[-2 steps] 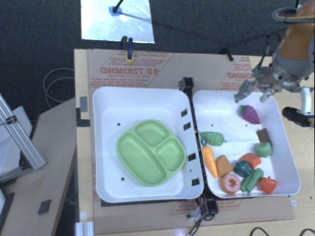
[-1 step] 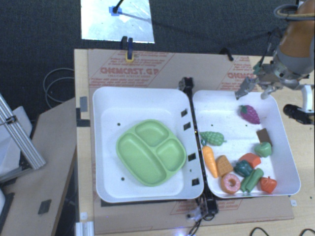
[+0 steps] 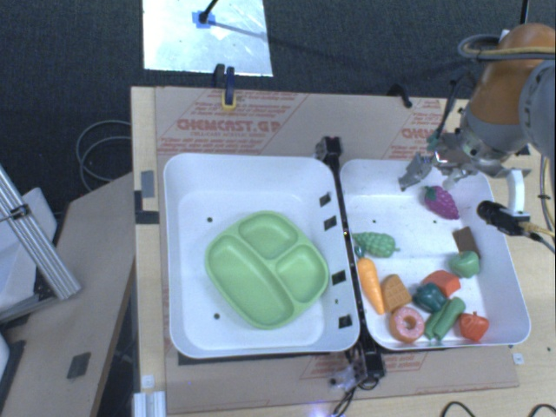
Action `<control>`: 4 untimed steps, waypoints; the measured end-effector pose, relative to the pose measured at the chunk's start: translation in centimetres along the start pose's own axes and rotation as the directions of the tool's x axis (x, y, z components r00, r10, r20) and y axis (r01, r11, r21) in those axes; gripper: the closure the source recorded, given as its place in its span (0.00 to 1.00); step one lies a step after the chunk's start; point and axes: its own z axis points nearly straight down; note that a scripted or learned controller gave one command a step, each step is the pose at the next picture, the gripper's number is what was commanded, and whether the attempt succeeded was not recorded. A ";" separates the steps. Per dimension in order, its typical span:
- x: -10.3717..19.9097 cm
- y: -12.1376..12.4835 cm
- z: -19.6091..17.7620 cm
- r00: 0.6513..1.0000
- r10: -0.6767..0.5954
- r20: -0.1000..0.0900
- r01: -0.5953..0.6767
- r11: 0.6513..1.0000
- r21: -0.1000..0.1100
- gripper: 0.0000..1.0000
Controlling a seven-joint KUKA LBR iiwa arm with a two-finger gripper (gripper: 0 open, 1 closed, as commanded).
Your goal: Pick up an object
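Task status: not yet accomplished. The gripper [image 3: 432, 170] sits over the far part of the right bin [image 3: 373, 181]. Its fingers are spread apart, and nothing lies between them. The purple grape bunch [image 3: 441, 201] rests on the bin floor just near and to the right of the fingertips and is the closest candidate, in my judgement. Remaining steps: descend onto an item, close on it, lift it clear.

All pickable items lie in the right bin. Inventory:

- Grape bunch, purple: one, far side.
- Corn cob in green husk [image 3: 373, 244]: one, at the left wall, mid-bin.
- Carrot [image 3: 371, 285]: one, near-left, along the divider.
- Bread piece, tan [image 3: 396, 291]: one, just right of the carrot.
- Doughnut, pink-iced [image 3: 406, 323]: one, at the near wall.
- Cucumber, green [image 3: 444, 317]: one, just right of the doughnut.
- Dark teal item [image 3: 428, 297]: one; type cannot be determined.
- Red-orange item [image 3: 444, 281]: one; type cannot be determined.
- Green pepper [image 3: 465, 263]: one, right side.
- Brown block [image 3: 464, 239]: one, just beyond the pepper.
- Tomato, red [image 3: 473, 326]: one, near-right corner.

The left bin [image 3: 187, 259] holds one light green divided plate [image 3: 266, 268] with three compartments.

Bins: two.
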 end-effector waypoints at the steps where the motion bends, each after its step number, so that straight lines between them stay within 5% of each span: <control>1: -0.1 -1.0 5.3 1.000 0.004 0.000 -0.004 1.000 0.000 0.00; 2: 0.0 -1.0 8.7 1.000 0.003 0.000 -0.003 1.000 -0.001 0.00; 3: -0.1 -0.8 7.4 1.000 0.003 0.001 -0.003 1.000 -0.007 1.00; 4: -0.5 -1.1 1.1 1.000 0.006 0.002 -0.006 1.000 -0.010 1.00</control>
